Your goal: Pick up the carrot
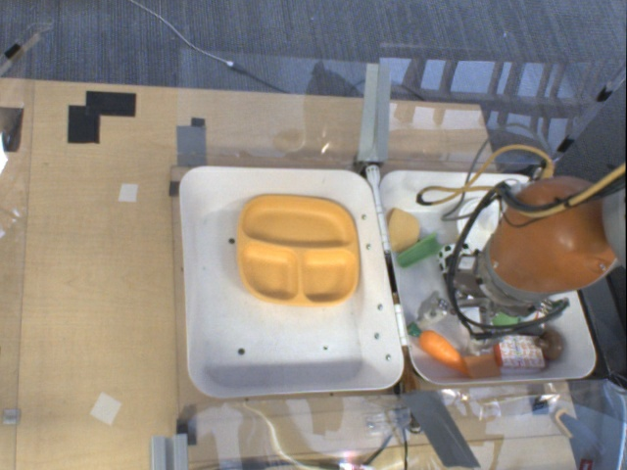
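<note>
Carrot (442, 349) is lying near the right bin's (578, 360) front edge while the arm (544, 243), reaching from the right, is hanging wrist-down just beside it

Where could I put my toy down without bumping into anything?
The left bin has bare white floor all around the yellow tray, widest below it. The right bin is crowded: the arm hangs over it, with the carrot, a green piece and a small bottle packed in.

Orange carrot (441, 348), yellow tray (298, 250)
</note>
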Robot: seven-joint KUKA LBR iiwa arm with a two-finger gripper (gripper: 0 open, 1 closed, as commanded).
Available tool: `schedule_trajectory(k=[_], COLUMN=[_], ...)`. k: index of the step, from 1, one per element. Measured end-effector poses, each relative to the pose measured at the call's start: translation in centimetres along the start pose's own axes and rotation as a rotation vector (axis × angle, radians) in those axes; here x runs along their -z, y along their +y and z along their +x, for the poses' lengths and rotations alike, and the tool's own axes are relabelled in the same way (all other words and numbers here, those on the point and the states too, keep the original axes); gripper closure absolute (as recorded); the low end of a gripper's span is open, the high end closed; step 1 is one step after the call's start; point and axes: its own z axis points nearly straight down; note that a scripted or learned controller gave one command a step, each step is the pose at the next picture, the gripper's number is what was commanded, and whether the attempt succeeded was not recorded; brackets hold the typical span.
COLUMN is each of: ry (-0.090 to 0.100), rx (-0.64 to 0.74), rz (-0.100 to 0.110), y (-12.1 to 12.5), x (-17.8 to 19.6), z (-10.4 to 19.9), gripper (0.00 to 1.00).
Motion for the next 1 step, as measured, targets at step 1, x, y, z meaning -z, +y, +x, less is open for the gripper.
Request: schedule_trajectory(k=[1], ry=[0.000], rx=[0.048], rz=[0.000], y=[0.01], x=[0.01], z=[0.02], gripper=[0.00])
